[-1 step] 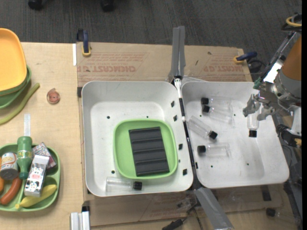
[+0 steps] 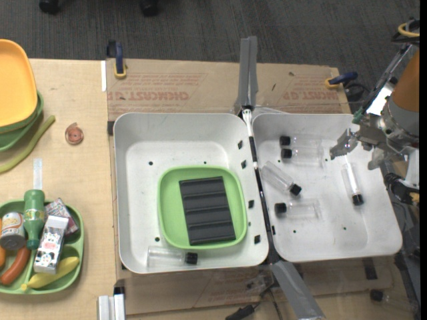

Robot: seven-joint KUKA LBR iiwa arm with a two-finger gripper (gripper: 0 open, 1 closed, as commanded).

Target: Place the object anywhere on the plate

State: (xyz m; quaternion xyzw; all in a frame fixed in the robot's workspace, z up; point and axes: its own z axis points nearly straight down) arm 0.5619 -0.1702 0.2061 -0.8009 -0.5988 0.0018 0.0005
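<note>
left bin [image 2: 133, 179]: capped clear vial [image 2: 171, 257] at near edge, just beside green plate [image 2: 170, 199] holding a black ridged block [image 2: 209, 209] | right bin [image 2: 373, 232]: five vials scattered | tool [image 2: 355, 145] above right bin's far right, fingers spread, gripping nothing

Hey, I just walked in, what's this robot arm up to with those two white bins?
The arm's gripper hovers over the right bin, where several clear vials with black caps lie scattered. Nothing shows between its fingers. In the left bin sits a green plate bearing a dark ribbed block, with one more vial lying just in front of the plate. So no vial has reached the plate yet.
</note>
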